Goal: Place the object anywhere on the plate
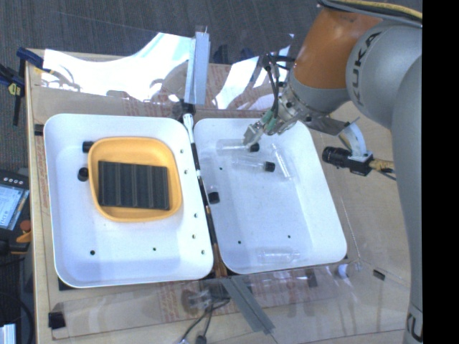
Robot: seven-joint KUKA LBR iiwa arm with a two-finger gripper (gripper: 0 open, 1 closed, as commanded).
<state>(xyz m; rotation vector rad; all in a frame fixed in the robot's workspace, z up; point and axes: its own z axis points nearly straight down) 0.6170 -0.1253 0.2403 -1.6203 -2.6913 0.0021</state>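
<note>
Item 1. My arm [380, 70], grey with an orange band [326, 45], reached in from the right over the back of the surface [373, 221].

Item 2. My pincer [254, 140] hung over the far part of the right bin [315, 221], near its back wall. It was too small and too cluttered in the view for me to tell whether it was apart or together. I saw nothing clamped in it.

Item 3. A clear tube [247, 160] with a black cap [268, 167] lay flat on the floor of the right bin, in its far half, just below and beside my pincer. I could not tell whether the two touched. It was well apart from the plate.

Item 4. A second clear piece [278, 253] lay near the front wall of the right bin, hard to make out against the white.

Item 5. A yellow plate [133, 147] with rounded corners sat in the left bin [64, 249], toward its far half. A dark ribbed panel [134, 185] covered the middle of the plate.

Item 6. Two small black knobs [85, 160] sat in the left bin, just beside the plate's left edge.

Item 7. The two bins stood side by side, their inner rims touching or nearly so.
</note>
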